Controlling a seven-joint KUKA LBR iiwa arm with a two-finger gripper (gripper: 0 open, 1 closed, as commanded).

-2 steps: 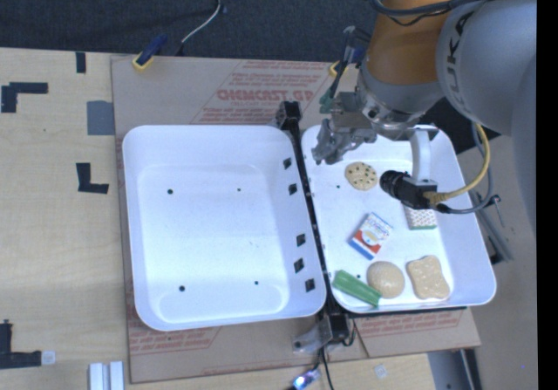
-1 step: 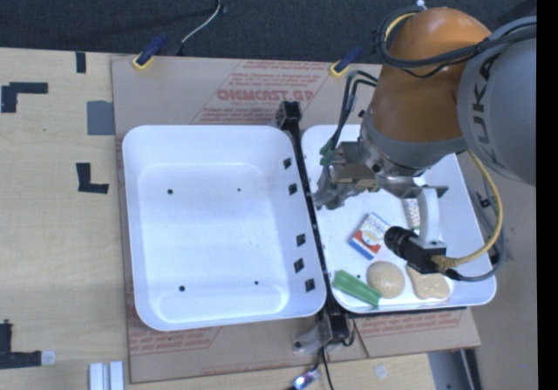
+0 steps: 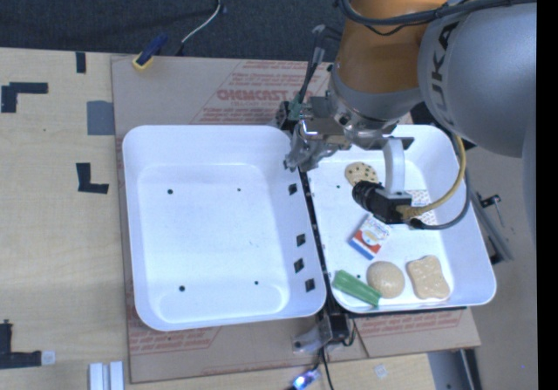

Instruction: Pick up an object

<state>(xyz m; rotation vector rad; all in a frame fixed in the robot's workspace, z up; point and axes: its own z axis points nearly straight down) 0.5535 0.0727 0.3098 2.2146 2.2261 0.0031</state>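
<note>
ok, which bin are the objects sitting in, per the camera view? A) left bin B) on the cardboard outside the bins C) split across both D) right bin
D: the green object, round tan piece, tan slice, small packet and cookie all lie in the right bin, beneath the arm.

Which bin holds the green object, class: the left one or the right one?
The right bin. The green object lies at its near left corner, beside a round tan item.
</note>
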